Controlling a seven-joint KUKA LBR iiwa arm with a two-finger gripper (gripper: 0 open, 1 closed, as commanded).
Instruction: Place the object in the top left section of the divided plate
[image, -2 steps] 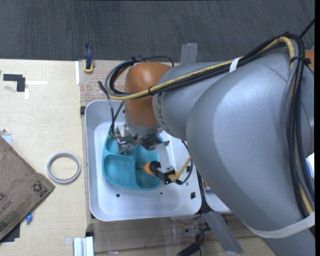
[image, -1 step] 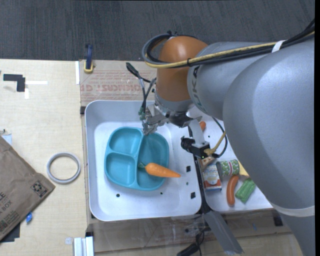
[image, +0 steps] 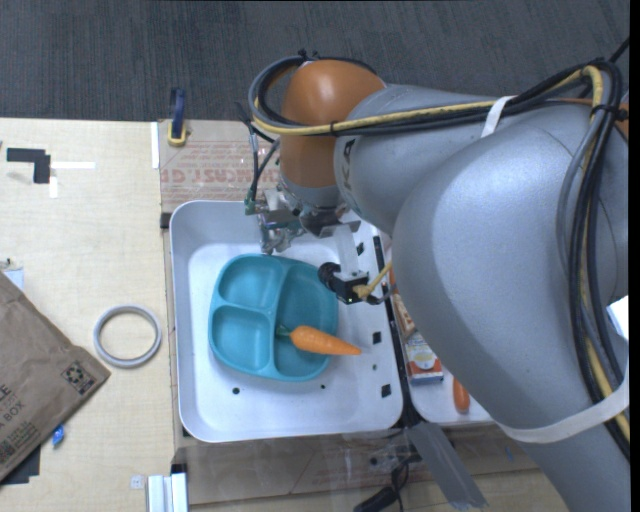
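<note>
Orange carrot, just one, lies near you on the right rim of the single teal divided plate, not in its top left section. Farther back, the gripper hovers over the bin; can't tell its grip. You'd need a pickup next.

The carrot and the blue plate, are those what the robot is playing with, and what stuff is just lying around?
For the job:
- carrot, lying across the plate's right side
- blue divided plate, in the white bin
- pincer, above the plate's top edge

Just lying about:
- tape ring on the bench
- brown cardboard box
- blue clamp
</note>
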